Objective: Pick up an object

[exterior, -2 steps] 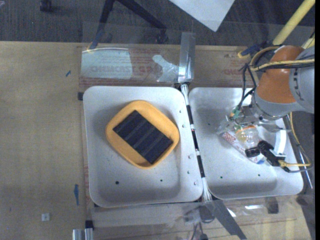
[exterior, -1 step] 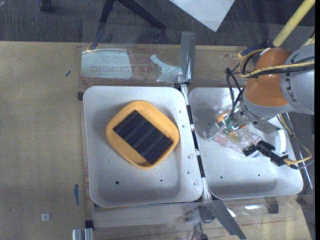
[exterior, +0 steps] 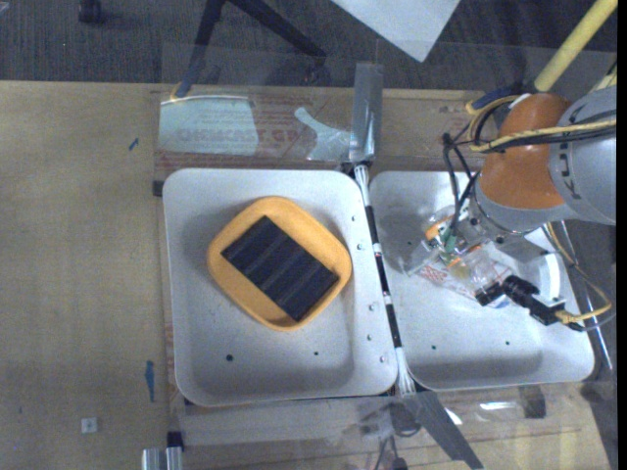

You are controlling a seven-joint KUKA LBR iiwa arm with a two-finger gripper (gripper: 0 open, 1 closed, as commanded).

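The wooden bench (exterior: pixel 69 262) carries two shallow white bins set side by side, their inner edges touching. The left bin (exterior: pixel 186 360) holds a single large thing: a rounded yellow slab (exterior: pixel 279 262) with a dark ribbed panel on its top face. It lies flat and turned at an angle, near the middle of the bin and apart from its walls. The grey arm (exterior: pixel 588 164), with its orange band, reaches in from the right over the right bin (exterior: pixel 509 360). Its tool (exterior: pixel 458 235) hangs low over the upper middle of that bin; whether it is wide or narrow I cannot tell. Just beneath it lies a crumpled clear wrapper (exterior: pixel 441 267) with small red and green bits, and I cannot tell whether the tool touches it.
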